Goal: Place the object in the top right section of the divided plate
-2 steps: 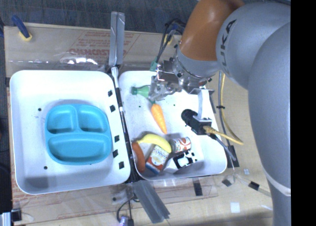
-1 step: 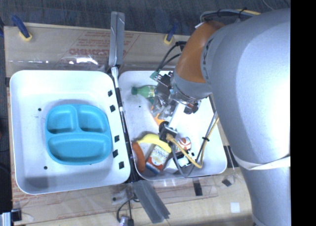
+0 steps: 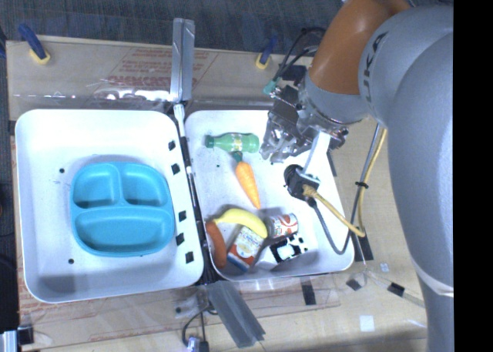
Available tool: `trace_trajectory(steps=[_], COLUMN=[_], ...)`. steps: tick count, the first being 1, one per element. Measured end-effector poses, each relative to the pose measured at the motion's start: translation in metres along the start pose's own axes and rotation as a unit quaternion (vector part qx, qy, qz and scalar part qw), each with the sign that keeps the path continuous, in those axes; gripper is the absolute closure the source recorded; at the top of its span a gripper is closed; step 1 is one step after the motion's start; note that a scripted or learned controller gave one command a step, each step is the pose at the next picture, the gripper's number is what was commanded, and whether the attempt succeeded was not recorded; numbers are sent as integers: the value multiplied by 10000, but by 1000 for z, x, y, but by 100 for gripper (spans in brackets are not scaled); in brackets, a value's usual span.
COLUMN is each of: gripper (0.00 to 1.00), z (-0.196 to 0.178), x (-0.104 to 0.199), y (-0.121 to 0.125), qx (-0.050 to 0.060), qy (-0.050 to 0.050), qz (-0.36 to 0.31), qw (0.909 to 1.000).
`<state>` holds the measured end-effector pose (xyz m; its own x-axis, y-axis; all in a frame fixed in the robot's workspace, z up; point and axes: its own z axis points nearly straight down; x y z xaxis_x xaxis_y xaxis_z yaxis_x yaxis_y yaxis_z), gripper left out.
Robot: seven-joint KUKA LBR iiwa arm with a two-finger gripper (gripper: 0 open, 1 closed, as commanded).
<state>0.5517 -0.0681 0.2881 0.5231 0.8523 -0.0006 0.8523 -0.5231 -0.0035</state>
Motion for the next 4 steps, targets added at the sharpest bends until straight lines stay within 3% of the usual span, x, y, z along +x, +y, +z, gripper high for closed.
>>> trace_trajectory(steps=[1,2,3,4], gripper=[100,100,100,100], z=[94,147,163,97], x=[28,15,-9,-31], y=[72,96,52,-24], qx=[0,8,2,6], qy=[-4,-2,-3,-1], qz=[-1248,-2109,-2582,-2045], qw=[9922,9775,9661,9789])
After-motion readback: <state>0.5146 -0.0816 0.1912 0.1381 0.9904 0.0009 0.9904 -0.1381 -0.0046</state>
